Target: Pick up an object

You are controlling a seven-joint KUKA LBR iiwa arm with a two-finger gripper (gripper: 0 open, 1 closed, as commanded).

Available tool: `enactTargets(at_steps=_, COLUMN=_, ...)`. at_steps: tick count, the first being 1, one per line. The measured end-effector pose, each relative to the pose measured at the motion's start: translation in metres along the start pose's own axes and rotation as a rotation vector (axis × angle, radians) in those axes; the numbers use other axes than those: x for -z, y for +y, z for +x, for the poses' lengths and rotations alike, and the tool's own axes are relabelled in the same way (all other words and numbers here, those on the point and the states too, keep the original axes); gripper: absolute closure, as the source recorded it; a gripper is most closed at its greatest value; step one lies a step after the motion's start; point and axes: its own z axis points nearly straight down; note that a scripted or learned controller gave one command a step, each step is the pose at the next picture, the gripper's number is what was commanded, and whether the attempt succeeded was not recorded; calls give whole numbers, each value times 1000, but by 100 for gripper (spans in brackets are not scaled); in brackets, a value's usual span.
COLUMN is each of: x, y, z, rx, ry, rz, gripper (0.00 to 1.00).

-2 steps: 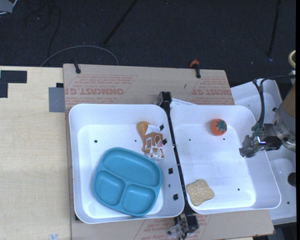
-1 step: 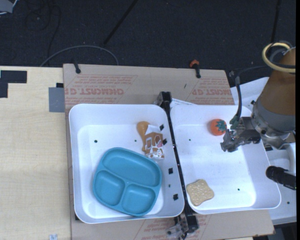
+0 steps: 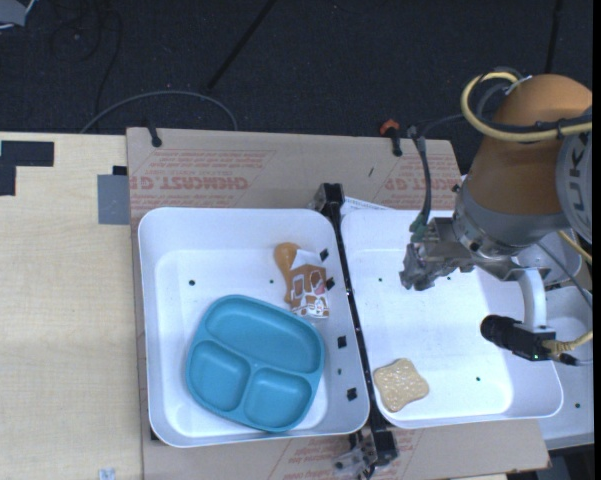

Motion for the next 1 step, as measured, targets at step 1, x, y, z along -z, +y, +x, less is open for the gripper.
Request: enactTargets(at_steps=1, x=0, y=21, z=48, rx=-2, ry=-2, rz=0, gripper=100)
